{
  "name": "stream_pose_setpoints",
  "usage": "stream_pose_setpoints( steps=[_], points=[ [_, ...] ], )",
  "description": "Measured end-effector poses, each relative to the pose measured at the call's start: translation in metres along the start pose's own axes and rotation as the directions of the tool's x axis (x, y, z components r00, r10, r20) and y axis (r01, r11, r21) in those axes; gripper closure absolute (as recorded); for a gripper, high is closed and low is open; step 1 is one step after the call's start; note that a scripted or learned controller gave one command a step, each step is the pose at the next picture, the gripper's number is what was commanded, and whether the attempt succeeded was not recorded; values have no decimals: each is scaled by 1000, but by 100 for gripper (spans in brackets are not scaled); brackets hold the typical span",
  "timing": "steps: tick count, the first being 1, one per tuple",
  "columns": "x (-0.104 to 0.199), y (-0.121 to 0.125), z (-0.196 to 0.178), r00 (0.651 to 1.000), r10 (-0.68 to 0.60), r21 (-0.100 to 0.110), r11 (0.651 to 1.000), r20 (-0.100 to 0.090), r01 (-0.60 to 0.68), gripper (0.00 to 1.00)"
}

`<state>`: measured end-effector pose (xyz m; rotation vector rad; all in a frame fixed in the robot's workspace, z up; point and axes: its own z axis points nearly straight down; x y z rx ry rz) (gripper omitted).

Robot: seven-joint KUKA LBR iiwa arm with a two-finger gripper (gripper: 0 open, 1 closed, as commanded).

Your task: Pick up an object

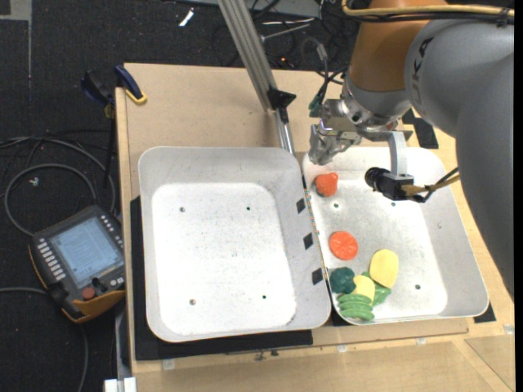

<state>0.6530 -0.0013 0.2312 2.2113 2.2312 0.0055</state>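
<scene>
While the arm (441,64) leans in from the right, let's sweep across from the far left of the frame: down at the lower left sits a handheld control unit (78,260) with a lit screen and an orange underside, lying on dark floor among black cables (41,166). Moving along, a blue-and-yellow clamp (129,86) rests on the upper-left corner of the tan bench (196,104). Next comes the left bin (221,247), white and speckled, taking up the middle of the frame. A slanted metal rail (245,35) runs down from the top centre toward the seam between the two bins, where small black clips (309,239) line the edge. Now the right bin (425,251), and this is where the action is: an orange-red piece (326,184) sits in its upper-left corner, close to the rim, and the gripper (327,147) hangs just above it at the bin's top-left edge — whether those fingers are parted or closed, I cannot tell from this angle, and nothing is visibly held between them. Further down the bin's left side lies a round orange disc (343,244), and below it, in the lower-left corner, a cluster: a dark green lump (341,280), a ridged green piece (356,306), a small yellow piece (364,287) and a larger yellow one (384,266), all huddled close or touching. A black fitting (388,183) with a cable hangs under the wrist over the bin's upper middle.
</scene>
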Motion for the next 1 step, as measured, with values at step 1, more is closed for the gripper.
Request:
stream_pose_setpoints(
  steps=[1],
  points=[
    [56, 12, 8, 1000, 1, 1, 1000, 0, -1, 100]
  ],
)
